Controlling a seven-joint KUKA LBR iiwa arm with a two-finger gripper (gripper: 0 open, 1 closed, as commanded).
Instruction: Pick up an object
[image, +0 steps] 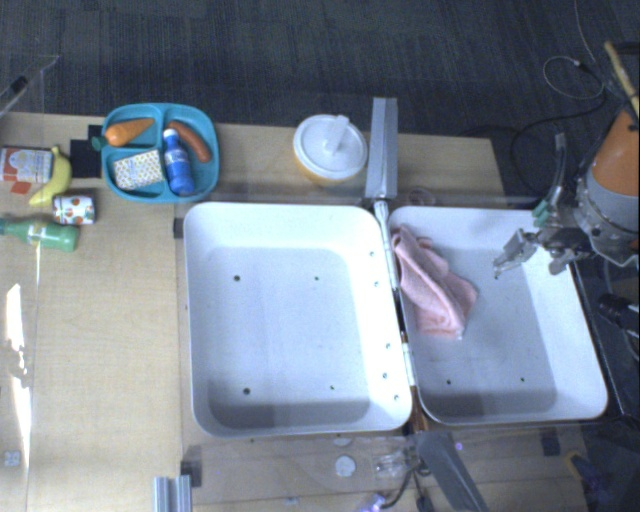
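A crumpled pink cloth (430, 285) lies in the right white bin (520, 385), against its left wall. My gripper (531, 260) hangs over the right part of the same bin, to the right of the cloth and clear of it. Its two fingers stand open with nothing between them. The grey arm with its orange band (615, 165) reaches in from the right edge.
The left white bin (290, 400) sits beside the right one, with a metal divider (381, 150) at the back between them. Behind the bins stand a white lidded cup (330, 147) and a blue tray (160, 150) of toy food. More toy items (50, 205) lie at far left.
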